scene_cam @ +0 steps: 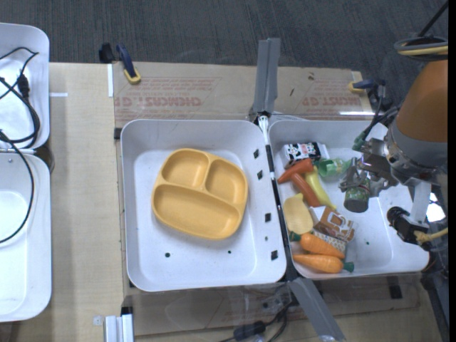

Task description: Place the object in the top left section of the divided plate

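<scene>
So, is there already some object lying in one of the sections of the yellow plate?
No, all three sections of the yellow plate show bare; the toy foods lie in the right bin.

The arm [427,112] runs off the right edge. The gripper [356,191] is too dark and small to show its fingers' spacing.

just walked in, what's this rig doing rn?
The grey KUKA arm's two-finger gripper is down in the right white bin, over a pile of toy food: two orange carrots, a red pepper, a yellow wedge, a small printed box. Whether it has picked anything up can't be made out from this view. The yellow divided plate sits in the left white bin with nothing in its sections, so nothing has been placed yet.
</scene>
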